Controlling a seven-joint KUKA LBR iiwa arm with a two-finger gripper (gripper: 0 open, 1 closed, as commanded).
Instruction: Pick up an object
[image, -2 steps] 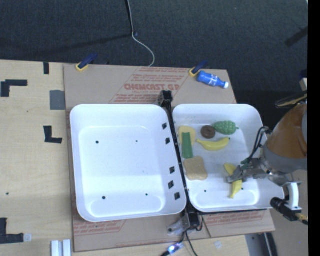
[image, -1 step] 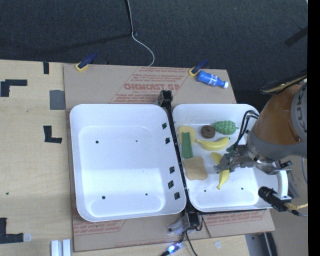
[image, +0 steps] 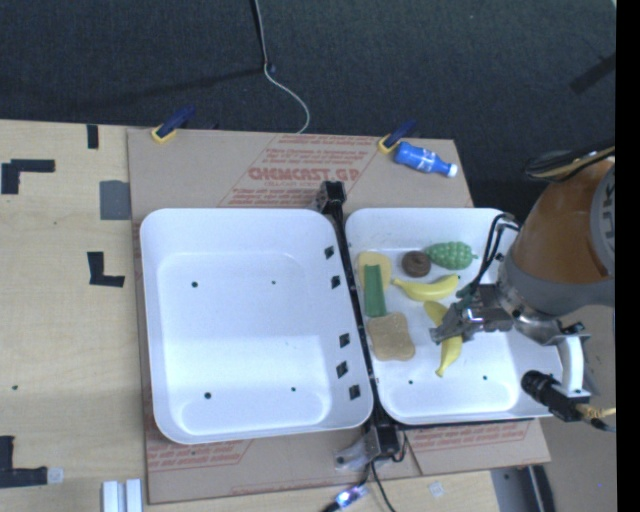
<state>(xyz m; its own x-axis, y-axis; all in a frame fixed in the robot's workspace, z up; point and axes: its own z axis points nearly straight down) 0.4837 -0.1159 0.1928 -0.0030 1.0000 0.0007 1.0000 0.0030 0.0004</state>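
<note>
Pale wooden bench (image: 60, 330) with black tape marks along the left of the frame. Large brown cardboard sheet (image: 300, 170) with red lettering flat on it, centre. On the cardboard: two shallow white plastic bins (image: 160, 300) side by side, blue bottle (image: 424, 159) at upper right.
</note>
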